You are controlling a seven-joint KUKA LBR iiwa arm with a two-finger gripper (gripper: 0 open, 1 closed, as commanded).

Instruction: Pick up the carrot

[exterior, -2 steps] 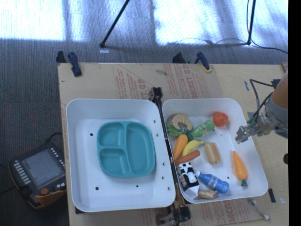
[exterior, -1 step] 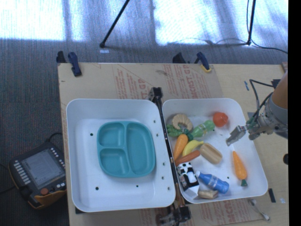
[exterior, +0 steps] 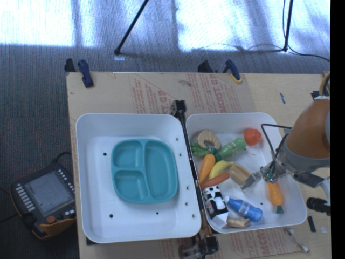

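Orange carrot [exterior: 275, 194] just right of end effector [exterior: 262, 175], grip state unclear, right bin [exterior: 299, 212].

Orange tapered plastic carrot [exterior: 206, 167] with green leafy top lies in the right-hand bin, near its left wall, tilted with the top uppermost. A second orange carrot [exterior: 275, 193], green tip pointing down, lies near the right wall.

The arm [exterior: 310, 136] hides part of the right bin's [exterior: 253, 116] far side.
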